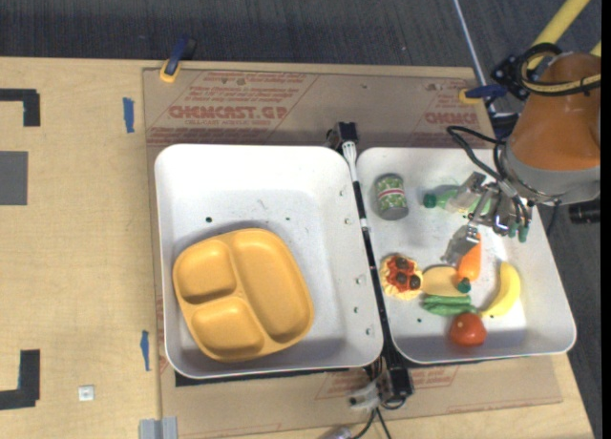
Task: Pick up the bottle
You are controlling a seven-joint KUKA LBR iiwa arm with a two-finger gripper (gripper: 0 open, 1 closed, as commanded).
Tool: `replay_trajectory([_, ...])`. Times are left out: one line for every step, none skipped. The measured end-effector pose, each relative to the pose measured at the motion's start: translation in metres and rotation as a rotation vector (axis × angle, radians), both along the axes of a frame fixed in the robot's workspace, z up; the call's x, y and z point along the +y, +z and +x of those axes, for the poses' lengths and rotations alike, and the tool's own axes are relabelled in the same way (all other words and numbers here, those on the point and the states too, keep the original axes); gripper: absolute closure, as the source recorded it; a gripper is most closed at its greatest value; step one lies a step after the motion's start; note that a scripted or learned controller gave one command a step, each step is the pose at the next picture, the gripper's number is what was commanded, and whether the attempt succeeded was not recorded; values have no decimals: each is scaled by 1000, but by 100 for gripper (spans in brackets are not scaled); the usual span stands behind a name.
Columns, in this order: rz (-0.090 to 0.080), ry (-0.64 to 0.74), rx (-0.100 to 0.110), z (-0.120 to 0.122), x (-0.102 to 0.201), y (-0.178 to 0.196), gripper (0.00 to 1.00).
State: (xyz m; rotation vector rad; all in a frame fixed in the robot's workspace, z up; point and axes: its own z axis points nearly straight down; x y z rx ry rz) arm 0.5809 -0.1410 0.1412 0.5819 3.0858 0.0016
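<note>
One bottle (pixel 449 198) is lying in the right bin (pixel 554 332), just beside the gripper (pixel 466 237), whose opening I cannot tell. Risk: it's hovering over the carrot (pixel 468 263), likely grabbing that instead.

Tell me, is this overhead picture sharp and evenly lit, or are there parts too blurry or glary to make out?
In the camera view, light is soft and even, with faint shadows inside the left bin; the yellow divided plate shows mild sheen, no harsh glare; small toys like the banana and tomato look slightly soft; the gripper is small and cluttered, so its fingers are hard to read.
</note>
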Motion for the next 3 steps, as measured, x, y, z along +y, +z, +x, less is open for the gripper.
replay_trajectory([0,-1,-5,1,0,11,100])
replay_trajectory([-1,32,-4,7,56,54,100])
replay_trajectory([0,189,0,-76,80,44,100])
